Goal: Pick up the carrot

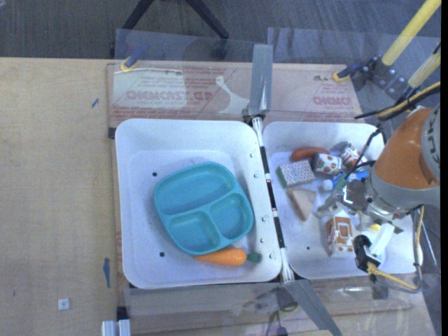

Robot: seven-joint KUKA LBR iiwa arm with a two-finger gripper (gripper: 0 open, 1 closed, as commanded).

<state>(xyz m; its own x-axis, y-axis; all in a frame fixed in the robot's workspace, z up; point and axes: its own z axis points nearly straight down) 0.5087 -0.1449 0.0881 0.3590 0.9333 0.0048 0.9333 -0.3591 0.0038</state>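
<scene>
Two shallow white bins are sitting side by side on a wooden bench, seen from above at a slant. In the left bin (140, 187), a blue divided plate (203, 207) is lying near the middle. The carrot (222, 257), orange with a small green stub at its right end, is lying on its side just below the plate, touching or almost touching the plate's lower edge, close to the bin's bottom right corner. The right bin (308, 257) is holding a cluster of toy foods: a red sausage (309, 153) near the top, a green-edged card (297, 174), a pale wedge (302, 203) and a small carton (341, 234). The grey arm with its orange band (406, 161) is reaching in from the right over this bin. The gripper (348, 200) is hanging above the clutter, well apart from the carrot; whether it is open or closed cannot be made out here.
</scene>
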